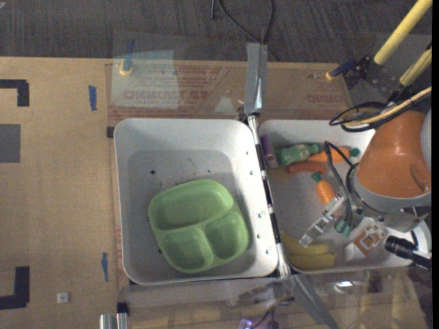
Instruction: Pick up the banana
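Hovering low in the right bin (384,130), gripper (321,228) hangs just above banana (310,251) at lower right; finger state unclear. Banana looks light, smooth, curved; grasp mid-body across width.

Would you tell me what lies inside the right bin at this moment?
The right bin holds a banana, a green bottle and carrots. The arm covers its right part, hiding whatever lies there.

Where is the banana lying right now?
The banana lies in the right bin, near its front left corner, just below the gripper and well clear of the green divided tray in the left bin.
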Available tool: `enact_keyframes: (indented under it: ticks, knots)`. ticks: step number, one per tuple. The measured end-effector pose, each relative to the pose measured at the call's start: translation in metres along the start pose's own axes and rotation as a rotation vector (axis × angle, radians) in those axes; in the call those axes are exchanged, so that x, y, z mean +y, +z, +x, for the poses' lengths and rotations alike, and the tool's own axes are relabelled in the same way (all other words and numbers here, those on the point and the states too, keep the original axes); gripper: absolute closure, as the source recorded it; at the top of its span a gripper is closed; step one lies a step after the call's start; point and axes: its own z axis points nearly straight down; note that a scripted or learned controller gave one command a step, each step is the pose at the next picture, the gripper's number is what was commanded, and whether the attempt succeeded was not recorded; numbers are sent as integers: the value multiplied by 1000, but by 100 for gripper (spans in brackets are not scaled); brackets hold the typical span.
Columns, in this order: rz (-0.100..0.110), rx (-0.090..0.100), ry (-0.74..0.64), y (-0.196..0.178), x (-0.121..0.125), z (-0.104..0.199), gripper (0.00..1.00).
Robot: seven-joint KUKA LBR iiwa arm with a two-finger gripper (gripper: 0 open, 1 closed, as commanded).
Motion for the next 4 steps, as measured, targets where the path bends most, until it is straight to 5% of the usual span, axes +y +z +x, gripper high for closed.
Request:
enact_keyframes:
  ticks: [1, 2, 3, 4]
  knots:
    - [-9, 1, -315, 28, 5, -1, 0]
    - [-16, -9, -312, 15, 6, -4, 100]
    - [-13, -4, -312, 17, 5, -2, 0]
    - [-9, -16, -262, 30, 3, -5, 0]
